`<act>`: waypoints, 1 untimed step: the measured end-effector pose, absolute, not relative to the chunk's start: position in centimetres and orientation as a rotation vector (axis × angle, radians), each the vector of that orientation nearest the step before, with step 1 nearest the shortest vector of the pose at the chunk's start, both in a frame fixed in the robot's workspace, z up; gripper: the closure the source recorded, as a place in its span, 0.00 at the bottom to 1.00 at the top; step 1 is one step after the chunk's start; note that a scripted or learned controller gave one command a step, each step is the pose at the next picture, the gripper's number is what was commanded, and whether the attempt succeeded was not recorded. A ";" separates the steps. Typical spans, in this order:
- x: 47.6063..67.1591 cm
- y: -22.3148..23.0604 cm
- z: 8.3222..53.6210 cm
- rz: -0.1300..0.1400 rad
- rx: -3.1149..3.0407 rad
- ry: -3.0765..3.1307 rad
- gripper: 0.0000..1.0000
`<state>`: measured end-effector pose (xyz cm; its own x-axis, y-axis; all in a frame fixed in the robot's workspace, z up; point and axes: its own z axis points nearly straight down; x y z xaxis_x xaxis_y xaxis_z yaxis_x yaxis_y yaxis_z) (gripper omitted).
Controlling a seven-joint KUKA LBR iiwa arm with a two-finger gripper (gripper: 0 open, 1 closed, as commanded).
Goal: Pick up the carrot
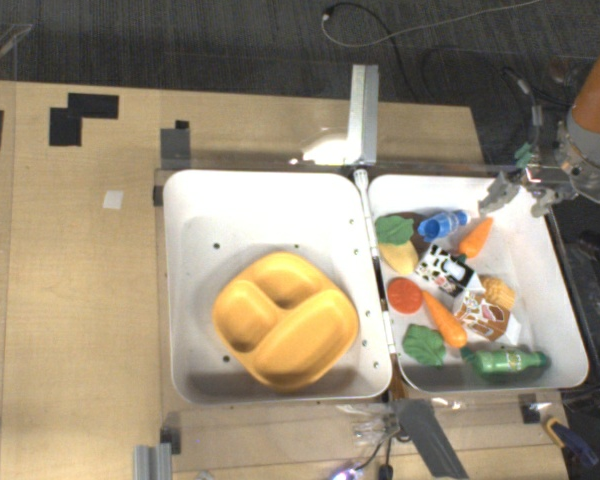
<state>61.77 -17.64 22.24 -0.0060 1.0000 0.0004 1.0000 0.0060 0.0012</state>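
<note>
An orange carrot [445,320] lies slanted in the lower middle of the right bin [565,308], its lower end beside a green leafy piece [423,345]. A second orange cone-shaped piece [474,236] lies near the bin's back, next to a blue cup [440,225]. My gripper [517,194] hovers over the back right corner of that bin, open, with nothing between its fingers. It is up and to the right of the orange cone and well away from the lower carrot.
The right bin also holds a green vegetable [393,230], a yellow fruit [400,258], a red tomato [405,295], a black-and-white carton [442,266], a snack box [485,308] and a green bottle [505,363]. A yellow divided plate [285,318] fills the left bin [190,228].
</note>
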 end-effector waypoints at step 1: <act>60.3 -19.0 22.3 0.002 1.872 2.520 0.00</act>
